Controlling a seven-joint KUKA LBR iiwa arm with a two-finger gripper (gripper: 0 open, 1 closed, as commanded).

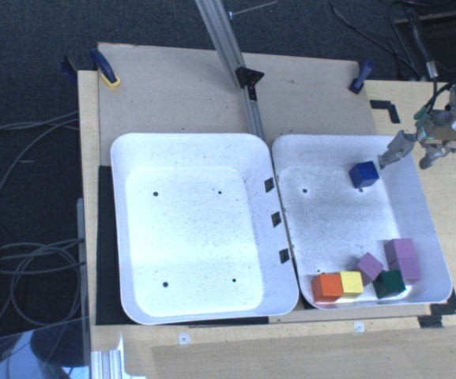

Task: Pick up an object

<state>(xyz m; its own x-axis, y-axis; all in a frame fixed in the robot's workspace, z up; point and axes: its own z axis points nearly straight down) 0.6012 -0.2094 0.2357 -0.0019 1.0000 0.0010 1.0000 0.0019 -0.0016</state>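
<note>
One fixed camera looks down aslant on both bins (pixel 125 212) from above.

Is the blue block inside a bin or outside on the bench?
Inside. The blue block sits on the floor of the right bin, within its white walls.

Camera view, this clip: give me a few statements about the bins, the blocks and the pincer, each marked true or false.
1. The blue block lies in the right bin. True.
2. The pincer holds the blue block. False: the block lies on the bin floor, beside and apart from the pincer.
3. The orange block sits beside the yellow block near the right bin's front edge. True.
4. The green block lies in the left bin. False: it is in the right bin's front corner.
</note>
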